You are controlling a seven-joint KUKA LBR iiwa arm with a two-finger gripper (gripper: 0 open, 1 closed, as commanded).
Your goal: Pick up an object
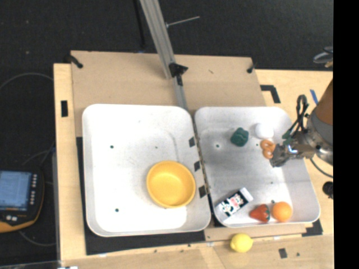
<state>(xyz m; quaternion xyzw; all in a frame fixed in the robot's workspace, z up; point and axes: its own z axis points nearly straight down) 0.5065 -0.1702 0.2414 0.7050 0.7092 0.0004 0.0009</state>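
Arm: reaches in from the right, its pincer (279, 157) low over the right bin's (247, 116) right half.
Pincer state: cannot tell; the tips are dark and blurred against the bin floor, and nothing is clearly seen between them.
Nearest thing: a small orange piece (267, 147), just left and slightly far of the pincer tips, touching them or nearly so. Whether it is already caught cannot be read.
Long axis: the orange piece is small and rounded, with no long axis that can be made out.
Key relation: the piece lies to the pincer's left and a touch farther away, so by my judgement a short shift left and down is all the grasp needs.
Other choices in the right bin: a white ball (262, 130) far of the orange piece, a green block (240, 137) to its left, and at the near edge a black-and-white carton (234, 202), a red fruit (259, 212) and an orange (281, 210).
Left bin (112, 128): holds a yellow bowl (170, 184), well apart from the pincer.
Tabletop (140, 77): a yellow lemon (241, 242) lies outside the bins at the near edge.
Progress: nothing lifted yet, as far as can be judged.
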